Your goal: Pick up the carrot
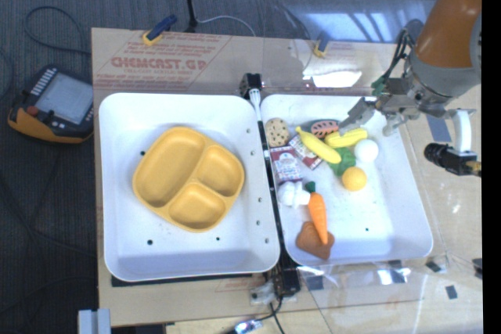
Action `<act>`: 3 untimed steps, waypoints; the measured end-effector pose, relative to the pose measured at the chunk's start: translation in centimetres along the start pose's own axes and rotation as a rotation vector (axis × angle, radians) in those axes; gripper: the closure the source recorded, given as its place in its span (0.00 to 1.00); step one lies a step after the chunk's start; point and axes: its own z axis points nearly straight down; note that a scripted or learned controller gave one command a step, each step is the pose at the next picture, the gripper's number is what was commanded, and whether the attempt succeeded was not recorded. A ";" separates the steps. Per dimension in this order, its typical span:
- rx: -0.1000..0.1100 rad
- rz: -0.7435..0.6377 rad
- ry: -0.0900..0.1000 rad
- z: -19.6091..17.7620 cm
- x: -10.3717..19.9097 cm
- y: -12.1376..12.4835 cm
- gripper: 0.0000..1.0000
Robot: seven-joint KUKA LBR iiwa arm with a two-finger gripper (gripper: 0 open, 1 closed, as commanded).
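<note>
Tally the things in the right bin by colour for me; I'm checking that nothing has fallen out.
Yellow: 3, banana, corn cob, lemon
Orange: 2, carrot, orange wedge
White: 2, egg, garlic
Tan: 1, cookie
Red: 2, packet, slice
Total: 10

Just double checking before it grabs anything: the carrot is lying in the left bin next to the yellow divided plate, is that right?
Not quite. The camera view shows the carrot in the right bin, near its front edge among the other toy foods. The yellow divided plate sits in the left bin.
</note>
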 end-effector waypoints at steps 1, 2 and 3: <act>-0.006 -0.255 0.000 12.4 0.9 -4.1 0.00; -0.025 -0.408 -0.015 15.6 3.5 -7.6 0.00; -0.026 -0.408 -0.014 14.7 3.6 -7.4 1.00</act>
